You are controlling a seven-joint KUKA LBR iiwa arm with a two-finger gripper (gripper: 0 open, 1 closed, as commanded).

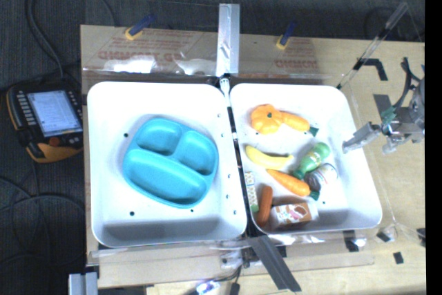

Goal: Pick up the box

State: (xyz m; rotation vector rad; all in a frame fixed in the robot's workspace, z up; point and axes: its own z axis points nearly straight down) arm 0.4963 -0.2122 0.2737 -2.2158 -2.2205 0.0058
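The box (293, 213) is a small carton with a brown and white label. It lies on its side at the front of the right bin (359, 183), between a brown sausage (264, 198) and the bin's front wall. A carrot (288, 182) and a can (322, 176) lie just behind it. My gripper (378, 136) shows as grey metal parts at the far right, over the bench beside the right bin's right rim. It is well away from the box, and nothing hangs from it.
The right bin also holds an orange squash (275, 119), a banana (266, 156) and a green bottle (311, 157). A blue divided tray (171, 159) lies in the left bin (110, 217). A handheld controller (45, 119) sits on the floor at the left.
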